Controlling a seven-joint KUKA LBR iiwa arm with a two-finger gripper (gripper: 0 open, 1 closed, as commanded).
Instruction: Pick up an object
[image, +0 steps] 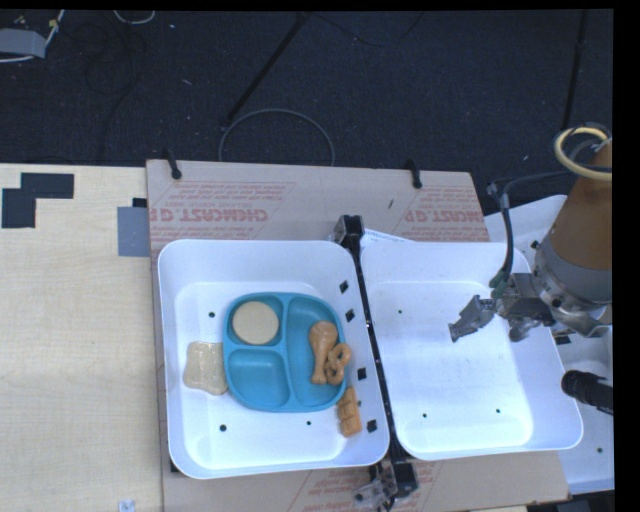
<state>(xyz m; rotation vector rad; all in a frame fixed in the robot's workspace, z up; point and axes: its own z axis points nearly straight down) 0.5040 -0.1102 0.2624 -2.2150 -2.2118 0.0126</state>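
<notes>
Blue tray (262, 385) food sits left, so the gripper (478, 322), jaws parted and holding nothing, must cross over first.

You're looking at an arm (585, 225) whose visible segment is a broad tan-orange band, wider toward the bottom, sitting above a grey wrist collar. A pale yellowish ring caps its upper end, and a thin dark cable curves down its left side. Below the collar you see the gripper (470, 322): grey metal, angular (blurred, so screws and markings aren't readable).
</notes>
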